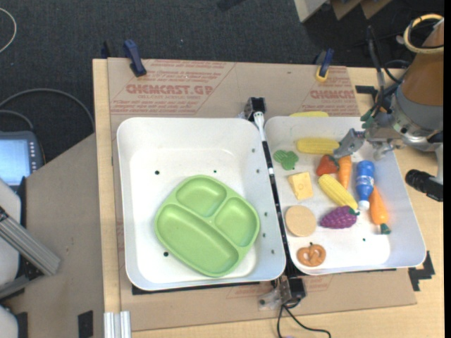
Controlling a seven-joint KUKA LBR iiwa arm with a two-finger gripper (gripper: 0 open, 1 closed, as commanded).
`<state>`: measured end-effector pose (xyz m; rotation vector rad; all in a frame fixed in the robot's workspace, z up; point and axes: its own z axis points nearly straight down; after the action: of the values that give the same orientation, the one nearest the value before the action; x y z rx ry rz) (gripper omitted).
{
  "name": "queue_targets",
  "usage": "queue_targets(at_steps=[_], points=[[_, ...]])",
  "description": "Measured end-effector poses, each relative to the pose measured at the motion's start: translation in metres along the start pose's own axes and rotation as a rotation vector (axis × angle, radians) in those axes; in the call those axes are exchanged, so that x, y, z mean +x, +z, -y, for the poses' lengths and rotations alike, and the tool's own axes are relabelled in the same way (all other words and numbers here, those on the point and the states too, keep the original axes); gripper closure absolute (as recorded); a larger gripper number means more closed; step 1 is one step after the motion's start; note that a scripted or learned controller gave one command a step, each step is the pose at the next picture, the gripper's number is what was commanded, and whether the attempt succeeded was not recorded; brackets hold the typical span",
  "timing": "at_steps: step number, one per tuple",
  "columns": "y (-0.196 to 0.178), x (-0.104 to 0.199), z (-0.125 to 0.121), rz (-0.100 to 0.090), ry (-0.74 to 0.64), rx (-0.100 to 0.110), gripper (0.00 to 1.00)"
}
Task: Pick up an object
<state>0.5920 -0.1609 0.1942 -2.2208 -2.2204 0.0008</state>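
Honestly can't tell if the jaws are apart or together, the gripper (350, 144) is just a grey blur over the far side of the right bin (402, 255) on the bench. The likely target is the toy banana (317, 146) lying just beside the jaws on the side toward the left bin (134, 189), with the carrot (344, 172) right under them. The banana's yellow, smooth and slightly curved, probably light hollow plastic, stiff but slippery, so I'd pinch across its narrow middle.
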Motion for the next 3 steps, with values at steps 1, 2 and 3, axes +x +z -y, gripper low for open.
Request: queue_targets(at_steps=[1, 2, 3], points=[[0.108, -0.007, -0.033, -0.002, -0.002, 0.006, 0.00], [0.090, -0.008, -0.035, 0.001, -0.002, -0.004, 1.00], [0.105, 0.059, -0.027, 0.005, -0.004, -0.010, 1.00]])
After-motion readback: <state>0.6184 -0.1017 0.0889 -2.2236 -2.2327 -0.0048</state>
